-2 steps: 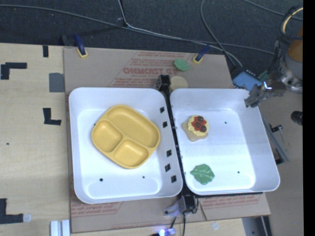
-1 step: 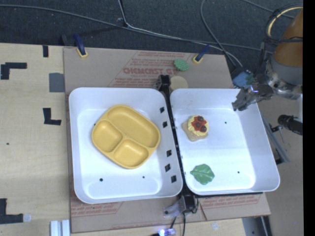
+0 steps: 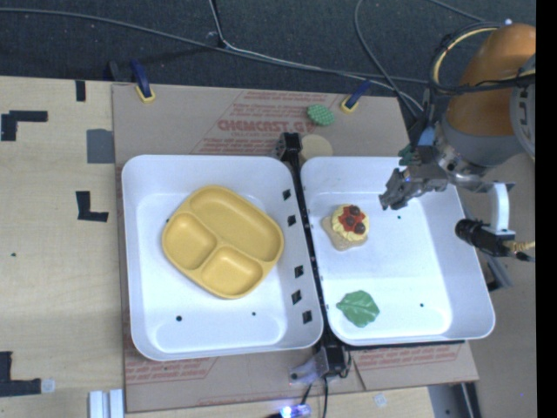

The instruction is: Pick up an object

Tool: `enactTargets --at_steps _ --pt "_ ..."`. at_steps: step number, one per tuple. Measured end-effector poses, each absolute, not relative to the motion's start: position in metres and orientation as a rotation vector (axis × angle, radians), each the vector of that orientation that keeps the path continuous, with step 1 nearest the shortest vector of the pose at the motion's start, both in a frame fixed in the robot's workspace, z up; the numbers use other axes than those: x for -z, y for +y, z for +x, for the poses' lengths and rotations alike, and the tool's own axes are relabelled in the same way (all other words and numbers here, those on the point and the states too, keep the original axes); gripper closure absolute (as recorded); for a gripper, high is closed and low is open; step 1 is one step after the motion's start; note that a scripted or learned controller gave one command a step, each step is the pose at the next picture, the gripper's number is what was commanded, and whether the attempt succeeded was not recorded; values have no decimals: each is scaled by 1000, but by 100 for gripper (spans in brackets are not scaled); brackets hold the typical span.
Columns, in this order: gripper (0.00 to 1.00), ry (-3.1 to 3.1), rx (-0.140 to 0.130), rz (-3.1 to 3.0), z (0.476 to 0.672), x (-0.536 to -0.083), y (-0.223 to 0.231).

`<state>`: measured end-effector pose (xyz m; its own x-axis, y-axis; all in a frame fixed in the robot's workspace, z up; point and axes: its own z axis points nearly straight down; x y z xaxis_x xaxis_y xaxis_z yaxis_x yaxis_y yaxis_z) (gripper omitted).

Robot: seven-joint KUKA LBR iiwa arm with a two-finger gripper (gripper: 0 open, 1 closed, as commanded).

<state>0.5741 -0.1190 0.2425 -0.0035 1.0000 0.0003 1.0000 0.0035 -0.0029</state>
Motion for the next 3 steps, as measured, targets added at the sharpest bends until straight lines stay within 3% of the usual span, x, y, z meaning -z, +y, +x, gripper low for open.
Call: enactTargets --at_steps 3 --pt "100 -2225 -3 -2214 545 -233 21"
